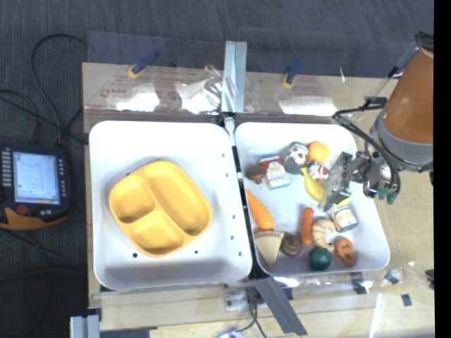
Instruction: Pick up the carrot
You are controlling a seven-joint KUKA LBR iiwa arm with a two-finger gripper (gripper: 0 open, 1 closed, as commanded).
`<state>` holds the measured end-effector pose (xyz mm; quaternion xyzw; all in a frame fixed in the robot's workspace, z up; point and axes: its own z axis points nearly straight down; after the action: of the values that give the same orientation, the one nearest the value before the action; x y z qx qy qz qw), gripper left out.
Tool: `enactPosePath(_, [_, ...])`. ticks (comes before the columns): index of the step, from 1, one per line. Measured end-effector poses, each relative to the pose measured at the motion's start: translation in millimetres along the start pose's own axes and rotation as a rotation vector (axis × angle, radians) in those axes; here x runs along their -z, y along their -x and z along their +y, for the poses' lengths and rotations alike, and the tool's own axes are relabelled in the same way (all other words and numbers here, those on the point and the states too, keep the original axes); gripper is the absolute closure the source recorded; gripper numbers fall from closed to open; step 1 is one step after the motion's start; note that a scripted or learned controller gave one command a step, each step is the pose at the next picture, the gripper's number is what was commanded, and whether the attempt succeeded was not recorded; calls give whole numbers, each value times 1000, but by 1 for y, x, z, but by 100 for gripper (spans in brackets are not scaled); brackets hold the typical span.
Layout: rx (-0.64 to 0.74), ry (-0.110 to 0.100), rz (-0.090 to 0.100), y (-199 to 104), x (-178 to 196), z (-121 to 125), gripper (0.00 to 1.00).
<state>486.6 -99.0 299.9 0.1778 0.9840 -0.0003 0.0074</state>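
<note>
While the tapered orange carrot (260,213) lies by your right bin's (366,255) left wall, the gripper (337,186) hovers apart, seemingly open, holding nothing.

A robotics lab: a taped wooden bench (106,76) on dark carpet (141,5), a teach pendant (34,185) with trailing cable at nine o'clock, two white bins (106,259).

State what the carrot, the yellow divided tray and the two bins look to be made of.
Carrot: probably moulded plastic; uniform orange, smooth, faint sheen.
Yellow divided tray: likely plastic; glossy highlights along its rounded ridges.
Bins: apparently thin formed white plastic; rounded corners, soft shine.
</note>
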Motion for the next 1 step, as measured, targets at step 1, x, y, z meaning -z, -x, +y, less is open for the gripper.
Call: enactPosePath(1, [194,-1,14,-7,-35,13,100])
